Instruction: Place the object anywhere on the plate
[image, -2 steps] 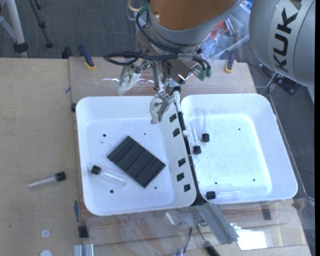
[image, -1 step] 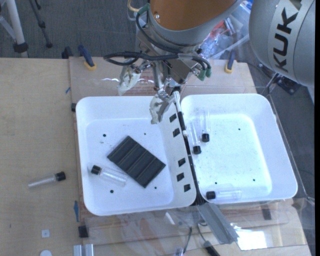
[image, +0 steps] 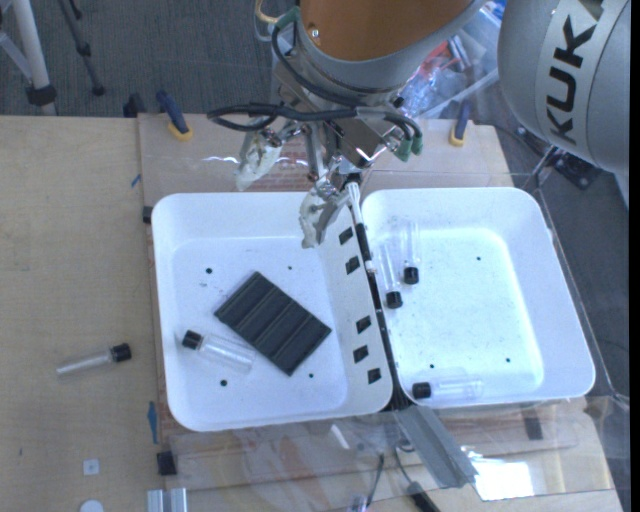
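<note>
A black ribbed plate lies flat in the left bin. A clear tube with a black cap lies just off the plate's left corner, on the bin floor. My gripper hangs over the far edge of the left bin, near the divider. Its two pale fingers are spread apart with nothing between them. It is well behind the plate and the tube.
The right bin holds two clear capped tubes near the divider and another at its front edge. A further tube lies on the wooden bench left of the bins. The arm's grey body fills the top right.
</note>
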